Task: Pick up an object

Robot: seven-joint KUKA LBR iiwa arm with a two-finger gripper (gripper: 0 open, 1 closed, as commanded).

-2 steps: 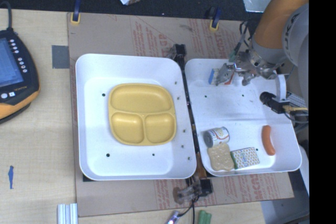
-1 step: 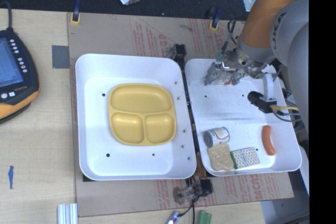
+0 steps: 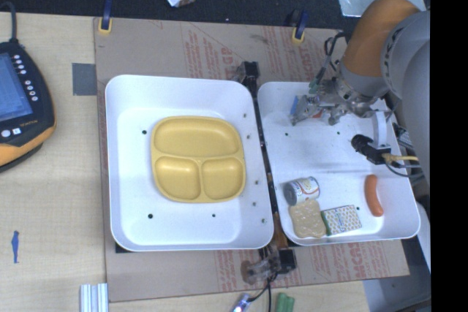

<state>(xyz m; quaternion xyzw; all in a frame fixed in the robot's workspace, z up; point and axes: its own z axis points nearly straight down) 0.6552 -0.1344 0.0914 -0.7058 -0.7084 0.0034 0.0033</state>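
White right-hand bin (image 3: 330,150) holds the targets: can (image 3: 300,190), sponge (image 3: 307,218) and sausage (image 3: 373,195), all nearer the camera than the tool (image 3: 316,107). Tool state cannot be determined. Centre above one item before descending.

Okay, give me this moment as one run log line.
arm: over right bin, far end | tool: low, nothing seen held | can, sponge, packet, sausage: near end | left bin: yellow tray
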